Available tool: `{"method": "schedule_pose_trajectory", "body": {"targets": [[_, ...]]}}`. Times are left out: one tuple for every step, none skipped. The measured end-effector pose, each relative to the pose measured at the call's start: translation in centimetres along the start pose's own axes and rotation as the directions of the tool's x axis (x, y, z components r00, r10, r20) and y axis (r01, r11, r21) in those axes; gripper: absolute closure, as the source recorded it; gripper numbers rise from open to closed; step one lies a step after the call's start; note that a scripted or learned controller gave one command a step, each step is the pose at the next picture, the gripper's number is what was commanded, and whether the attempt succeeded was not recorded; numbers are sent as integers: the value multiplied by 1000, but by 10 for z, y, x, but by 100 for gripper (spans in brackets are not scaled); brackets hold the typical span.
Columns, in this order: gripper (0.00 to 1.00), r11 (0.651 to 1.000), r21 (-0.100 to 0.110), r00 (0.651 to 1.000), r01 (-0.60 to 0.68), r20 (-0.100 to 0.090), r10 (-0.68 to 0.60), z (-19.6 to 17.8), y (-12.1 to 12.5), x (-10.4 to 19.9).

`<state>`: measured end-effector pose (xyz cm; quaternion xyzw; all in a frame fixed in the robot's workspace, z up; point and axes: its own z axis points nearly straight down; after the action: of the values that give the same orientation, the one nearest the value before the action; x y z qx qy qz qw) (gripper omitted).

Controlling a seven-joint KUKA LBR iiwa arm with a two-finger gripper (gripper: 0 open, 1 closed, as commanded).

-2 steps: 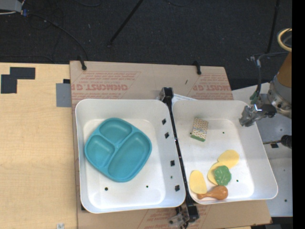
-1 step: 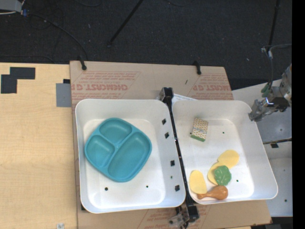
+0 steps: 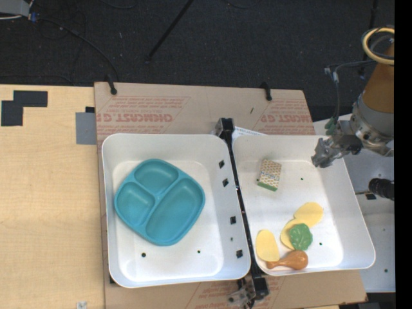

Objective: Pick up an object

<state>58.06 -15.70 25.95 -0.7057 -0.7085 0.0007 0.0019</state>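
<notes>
The right bin [image 3: 347, 192] holds a small patterned block [image 3: 270, 174] near its upper middle. Lower down lie several yellow chip-like pieces [image 3: 309, 214], a green round piece [image 3: 300, 237] and an orange drumstick-shaped toy [image 3: 288, 261]. My gripper [image 3: 324, 157] hangs over the right bin's upper right corner, well to the right of the patterned block. Nothing shows between its tips, and their gap is too small and dark to read.
The left bin [image 3: 112, 172] holds a teal divided plate [image 3: 159, 200]. A black divider [image 3: 235, 198] runs between the bins. Cardboard [image 3: 193, 108] lies beneath them, and cables cross the dark floor behind.
</notes>
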Motion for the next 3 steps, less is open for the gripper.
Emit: {"method": "schedule_pose_trajectory", "body": {"targets": [[100, 1000, 1, 1000, -1, 0, 1, -4, -5, 51], [100, 1000, 0, 1000, 1, 0, -1, -6, -10, 104], [100, 1000, 2, 1000, 1, 0, -1, 12, -10, 153]]}}
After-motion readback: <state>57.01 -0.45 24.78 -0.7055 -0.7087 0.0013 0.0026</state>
